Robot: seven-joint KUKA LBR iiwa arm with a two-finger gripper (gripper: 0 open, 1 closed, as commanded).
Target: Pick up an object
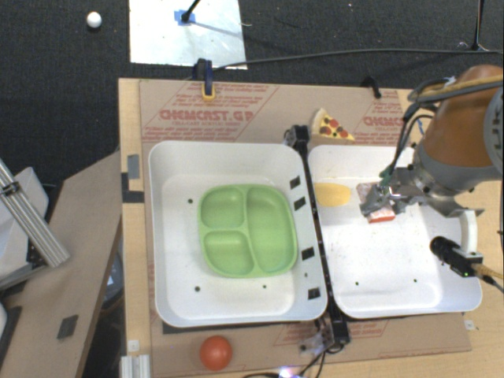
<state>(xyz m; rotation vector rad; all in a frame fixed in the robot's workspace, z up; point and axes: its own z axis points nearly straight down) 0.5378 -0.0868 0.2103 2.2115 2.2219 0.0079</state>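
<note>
A green tray (247,230) lies in the left bin (169,211). In the right bin (394,290), a yellow piece (331,194) sits near the divider; the gripper (378,205) hangs over a red-and-white object (381,216), perhaps touching it; its opening I cannot tell.

Two shallow white bins (236,164), smooth moulded plastic with a soft sheen. In the left one, a pale green divided tray (246,229), smooth matt plastic. Beneath both, a brown board (260,109), matt like cardboard or paper-faced sheet, printed in red. Far left, a white sheet (185,22), flat and matt, paper-like, on a dark rough fabric-like ground (63,93). At the left edge, a ribbed rail (31,219), bare bright metal. At right, the arm (465,132) with a smooth, slightly glossy orange band. Near edge, an orange-red ball (215,351), smooth, faintly shiny.
</note>
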